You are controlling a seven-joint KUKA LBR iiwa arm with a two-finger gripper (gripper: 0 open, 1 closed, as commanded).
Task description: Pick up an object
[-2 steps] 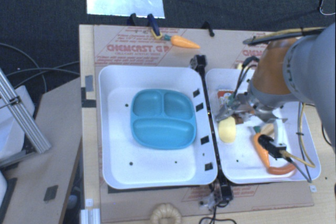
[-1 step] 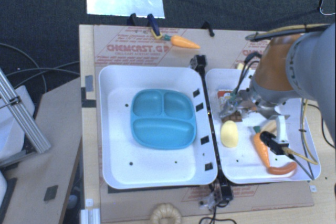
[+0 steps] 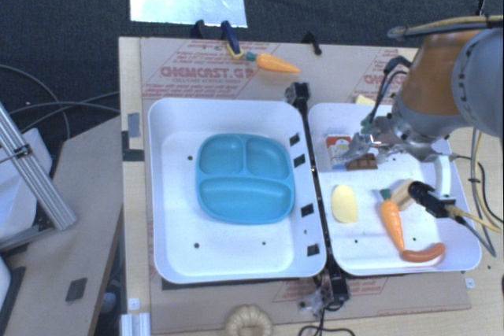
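Listing what you have on the bench [image 3: 130, 90], item by item.

Left bin [image 3: 181, 236]: one blue divided plate [image 3: 244, 179], lying flat at the middle.

Right bin [image 3: 364, 249]:
- a small red-and-white carton [image 3: 339, 145] near the far left corner, close to the wall next to the left bin;
- a brown bar [image 3: 364, 164] against the carton's near right side;
- a pale yellow, lemon-like piece [image 3: 344, 203] beside the left wall, about midway along it;
- a toy carrot [image 3: 391, 223] just right of the yellow piece, tip pointing to the near edge;
- an orange-red sausage [image 3: 423, 252] along the near edge, just beside the carrot's tip;
- a small tan item [image 3: 400, 191] at the carrot's leafy end, partly hidden.

Outside the bins: a second carrot [image 3: 272, 63] at the bench's far edge, near a blue clamp [image 3: 229, 34]; a braided beige ring [image 3: 252, 320] at the near edge.

Arm [image 3: 449, 83]: over the right bin's far right corner. The jaws sit above the brown bar and the carton. You cannot tell how far open they are, or whether they grip anything.
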